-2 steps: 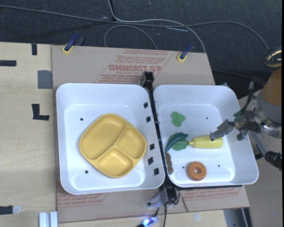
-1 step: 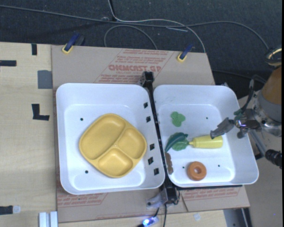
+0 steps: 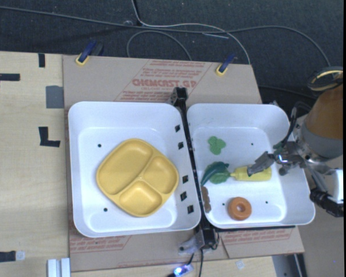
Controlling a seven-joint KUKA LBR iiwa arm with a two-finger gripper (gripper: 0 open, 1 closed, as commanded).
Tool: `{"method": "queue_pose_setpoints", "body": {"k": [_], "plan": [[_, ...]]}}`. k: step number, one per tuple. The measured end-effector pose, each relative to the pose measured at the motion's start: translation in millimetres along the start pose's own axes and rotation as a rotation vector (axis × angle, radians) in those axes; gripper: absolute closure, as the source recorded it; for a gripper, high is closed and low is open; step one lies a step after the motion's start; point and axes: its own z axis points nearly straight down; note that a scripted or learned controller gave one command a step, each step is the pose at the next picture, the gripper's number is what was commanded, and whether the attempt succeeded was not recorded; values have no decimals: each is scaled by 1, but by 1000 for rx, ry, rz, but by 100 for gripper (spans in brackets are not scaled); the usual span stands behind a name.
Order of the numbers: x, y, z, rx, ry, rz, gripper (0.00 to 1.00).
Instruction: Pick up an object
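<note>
Two white bins sit side by side on a cardboard sheet; the left bin (image 3: pixel 81 154) holds a yellow divided plate (image 3: pixel 138 176) lying flat near its middle, well apart from the work in hand; the right bin (image 3: pixel 294 212) holds every candidate for the pick. The arm (image 3: pixel 326 123) enters from the right over the right bin's right wall, and its gripper (image 3: pixel 259 166) reaches leftward, low over the bin floor; whether the fingers are apart or together cannot be told, the tips being dark and small against the object below them. The yellow piece (image 3: pixel 255 175) lies flat just beneath or against the gripper tip, its left end touching or nearly touching the dark green leafy piece (image 3: pixel 214 172); it is judged the intended target. The orange ring (image 3: pixel 239 208) lies nearer, apart from both; the light green piece (image 3: pixel 216 145) lies farther, also apart; a small brown item (image 3: pixel 206 198) rests against the left wall. Judgement: nothing is confirmed held. For a sound grasp the fingers should straddle the yellow piece across its narrow width, descend fully to the floor before closing, and stay clear of the leafy piece so as not to drag it; lift straight up, slowly, since a thin flat part may slip out.
</note>
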Motion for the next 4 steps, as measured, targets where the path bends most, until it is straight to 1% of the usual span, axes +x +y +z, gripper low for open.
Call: {"method": "queue_pose_setpoints", "body": {"k": [1, 2, 3, 4], "plan": [[0, 0, 43, 2, 1, 0, 0], [1, -1, 96, -2, -1, 0, 0], [1, 0, 83, -4, -2, 0, 100], [8, 4, 38, -6, -1, -1, 100]]}}
